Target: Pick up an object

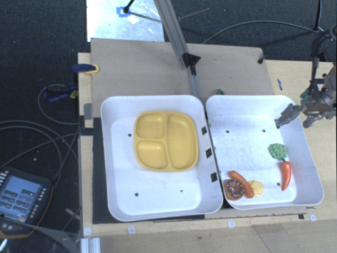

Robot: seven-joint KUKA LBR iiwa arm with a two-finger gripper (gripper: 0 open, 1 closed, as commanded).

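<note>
In the right bin (247,141) lie several toy foods. An orange carrot (285,175) with a green leafy top (277,151) rests near the right wall. At the front sit a red sausage (241,183), a brown donut (232,190) and a small yellow piece (256,187), all bunched together. My gripper (293,123) hangs over the right bin's far right corner, above and behind the carrot. It is open with nothing between its fingers.
The left bin (121,157) holds a yellow divided plate (166,141). A slanted grey pole (174,30) ends in a black clamp behind the bins. Cables and a handheld pendant (21,196) lie on the floor at left.
</note>
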